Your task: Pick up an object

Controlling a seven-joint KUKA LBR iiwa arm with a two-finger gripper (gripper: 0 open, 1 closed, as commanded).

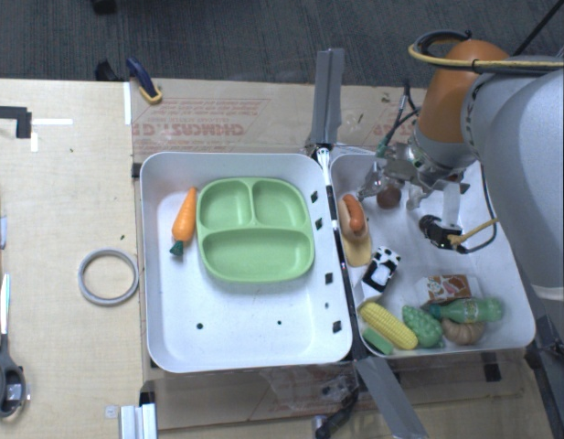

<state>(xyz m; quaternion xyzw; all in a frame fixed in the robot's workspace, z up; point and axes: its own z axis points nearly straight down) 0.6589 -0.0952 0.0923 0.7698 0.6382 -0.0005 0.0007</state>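
Two shallow white bins side by side: left bin (154,273) well to the left of the gripper (408,188), right bin (512,277) directly under it. Grey arm (528,154) with orange band above the wrist, reaching in from the right, gripper low over the far end of the right bin. Gripper opening: cannot tell, blocked by the wrist and cabling. Nothing visibly held.

Left bin, far left of gripper: green divided plate (256,230), carrot (184,216) just beside the plate's far-left edge.

Right bin: small brown object (388,196) just left of the gripper, possibly touching, contact unclear. Hot dog in bun (355,229) a little further left, against the bin's left wall. Black-and-white toy (382,268) nearer the camera than the gripper. Cluster at the near end, well apart from the gripper: corn cob (388,325), green vegetable (422,326), green bottle-like item (469,311), red-and-white packet (448,287), tan item (462,333) partly hidden beneath.

Light wooden bench (53,208) under both bins, cardboard sheet (218,117) behind the left bin. Far left of gripper on the bench: tape ring (108,275), scissors (5,378), blue clamp (144,80). Dark carpet floor (218,16) beyond the bench.
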